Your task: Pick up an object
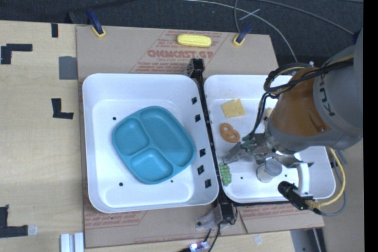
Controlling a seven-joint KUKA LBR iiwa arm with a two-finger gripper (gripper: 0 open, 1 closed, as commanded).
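Left bin [94,127], shallow white plastic: holds a blue three-compartment plastic tray [153,143], lying flat near the bin's centre, rotated so its long axis runs roughly 10 to 4 o'clock.

On the brown cardboard sheet [118,50] covering the worktop, at 12 o'clock from the divider between the bins, lies a yellow corn-shaped toy [194,40], outside both bins.

Right bin [248,87], shallow white plastic: a small green ridged piece [225,173] lies at its 8 o'clock corner against the divider. An orange pretzel-like ring [230,132] lies left of centre; a yellow square cheese-like slab [233,108] sits just at 12 o'clock of it, apart from it.

Arm: grey KUKA wrist with orange band [298,112] enters from 3 o'clock and bends down over the right bin's centre. The jaws [245,147] point toward 9 o'clock, low over the bin floor, just at 4 o'clock of the pretzel ring. Cannot tell whether the jaws are apart or together; nothing seen between them.
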